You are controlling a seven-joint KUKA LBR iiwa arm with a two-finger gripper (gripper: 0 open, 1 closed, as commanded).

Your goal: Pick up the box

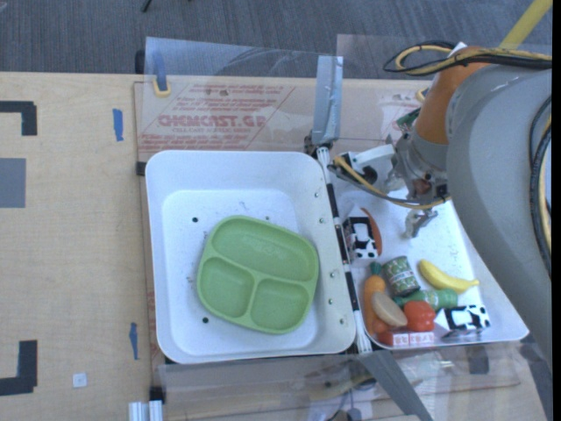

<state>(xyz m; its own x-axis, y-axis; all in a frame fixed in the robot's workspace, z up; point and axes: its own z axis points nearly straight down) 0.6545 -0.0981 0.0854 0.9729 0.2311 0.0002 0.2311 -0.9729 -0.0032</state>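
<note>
Up at the back of the right-hand shallow white bin [456, 235], the two-finger gripper [419, 222] hangs below the grey arm with its orange band [443, 103]; whether it is released or clenched cannot be told, and nothing shows in its grip. Ahead of it, against the bin's left wall, stands the small black-and-white cow-patterned box [361, 239]. Nearby lie a yellow plastic banana [447, 277] and a green can [401, 277]. The left bin [175, 191] holds 1 green 3-compartment plate [256, 274].

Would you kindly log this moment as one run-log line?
task: pick up box | gripper: over right bin, holding nothing visible | green tray: in left bin
</note>
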